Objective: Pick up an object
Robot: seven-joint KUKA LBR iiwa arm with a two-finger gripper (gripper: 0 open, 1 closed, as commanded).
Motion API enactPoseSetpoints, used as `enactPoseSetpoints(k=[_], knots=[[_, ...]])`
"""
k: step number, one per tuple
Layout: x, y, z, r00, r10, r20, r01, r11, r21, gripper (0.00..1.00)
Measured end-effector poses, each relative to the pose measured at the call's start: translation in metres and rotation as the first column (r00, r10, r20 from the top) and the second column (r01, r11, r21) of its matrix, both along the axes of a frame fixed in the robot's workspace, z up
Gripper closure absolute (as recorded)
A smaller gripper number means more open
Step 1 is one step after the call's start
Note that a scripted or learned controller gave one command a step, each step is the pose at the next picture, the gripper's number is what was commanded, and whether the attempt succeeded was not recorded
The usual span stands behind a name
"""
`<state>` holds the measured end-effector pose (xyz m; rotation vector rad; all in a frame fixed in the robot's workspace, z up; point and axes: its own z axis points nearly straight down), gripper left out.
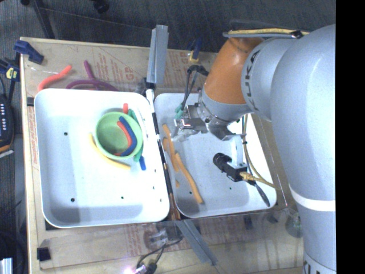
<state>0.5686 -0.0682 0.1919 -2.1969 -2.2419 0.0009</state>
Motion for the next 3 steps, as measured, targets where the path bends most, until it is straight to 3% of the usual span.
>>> enactPoseSetpoints(k=[1,2,3], knots=[[0.000,0.000,0.000,1.000,-0.001,0.000,0.001,1.000,0.000,0.00],[0.019,-0.020,-0.038,0.998,0.060,0.028,-0.060,0.998,-0.007,0.00],[0.016,-0.023,-0.041,0.998,0.057,0.039,-0.057,0.998,-0.009,0.00]])
